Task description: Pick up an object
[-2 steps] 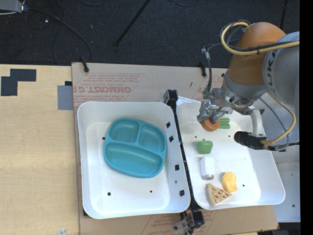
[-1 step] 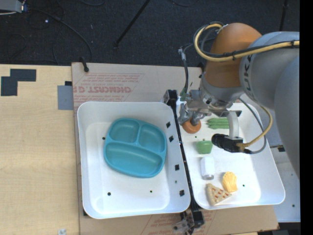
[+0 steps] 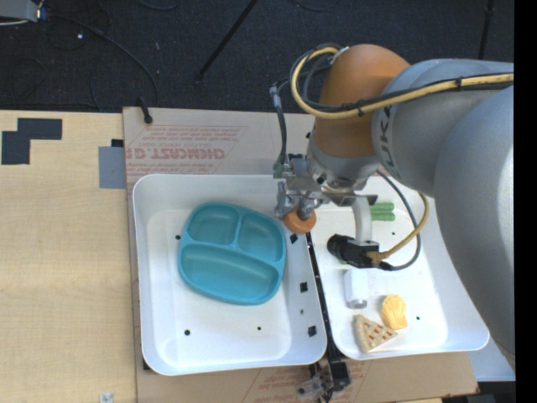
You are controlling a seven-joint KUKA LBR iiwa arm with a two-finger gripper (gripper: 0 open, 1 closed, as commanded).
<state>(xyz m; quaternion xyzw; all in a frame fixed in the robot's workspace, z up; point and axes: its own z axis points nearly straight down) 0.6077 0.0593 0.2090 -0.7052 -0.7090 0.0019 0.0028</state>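
We judge the pick to be past the grasp and into the lift: the claw [image 3: 299,210] hangs over the ridge where the two bins meet, and its metal tips are closed on a small orange piece [image 3: 299,222], which pokes out below them and seems to be off the floor of either bin. What the next move calls for, in our view, is a straight, unhurried rise, since the piece is round and smooth-looking and only its upper part sits in the pinch, so it could roll out. The left-hand bin [image 3: 143,267] in the view is glossy white plastic and carries a teal plate [image 3: 231,254], rounded, matte and moulded into three compartments. In the right-hand bin [image 3: 445,309] we see a green piece [image 3: 383,212] near the far wall, a short white cylinder [image 3: 356,288], a lumpy yellow piece [image 3: 393,312] and a tan wedge [image 3: 372,332] with a waffle-like grid. The table [image 3: 59,267] is pale wood.
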